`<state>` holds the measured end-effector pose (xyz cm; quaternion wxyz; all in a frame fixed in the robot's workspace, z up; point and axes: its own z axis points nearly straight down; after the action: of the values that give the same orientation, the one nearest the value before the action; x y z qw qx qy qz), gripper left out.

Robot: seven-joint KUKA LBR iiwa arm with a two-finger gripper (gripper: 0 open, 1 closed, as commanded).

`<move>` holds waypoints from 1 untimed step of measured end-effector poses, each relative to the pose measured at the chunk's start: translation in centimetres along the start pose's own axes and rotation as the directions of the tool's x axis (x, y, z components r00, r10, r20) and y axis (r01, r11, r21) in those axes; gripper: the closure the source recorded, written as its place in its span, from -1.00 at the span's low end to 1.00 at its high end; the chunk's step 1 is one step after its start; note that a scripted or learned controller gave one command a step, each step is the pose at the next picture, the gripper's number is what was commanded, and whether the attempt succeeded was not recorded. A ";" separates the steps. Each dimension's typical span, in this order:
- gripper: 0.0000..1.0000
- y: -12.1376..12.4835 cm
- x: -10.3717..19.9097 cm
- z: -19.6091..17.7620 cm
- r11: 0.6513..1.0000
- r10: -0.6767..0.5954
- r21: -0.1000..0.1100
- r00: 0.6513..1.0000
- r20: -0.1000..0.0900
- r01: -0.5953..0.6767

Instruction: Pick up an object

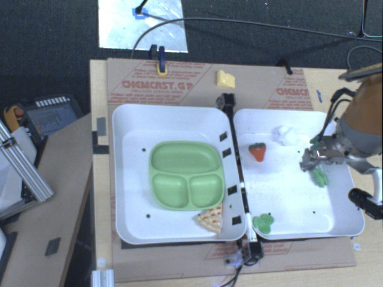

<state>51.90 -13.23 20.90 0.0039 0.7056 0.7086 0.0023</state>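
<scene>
In the left bin (128, 178) lies a green divided plate (187, 174) with a waffle piece (210, 219) at its lower corner. The right bin (287, 208) holds a strawberry (257, 152), broccoli (263, 222) and a white lump (288, 136). The gripper (313, 163) touches a green object (319, 176); its grip state cannot be told.

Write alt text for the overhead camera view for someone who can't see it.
A robot gripper sits low over a green toy in the right bin, which also holds a strawberry. The left bin holds a green divided plate and a waffle piece.
</scene>
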 end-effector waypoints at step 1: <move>1.00 -0.4 -0.7 -4.8 1.000 0.000 0.002 1.000 0.000 0.000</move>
<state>51.49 -13.93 25.70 0.0032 0.7057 0.7085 0.0017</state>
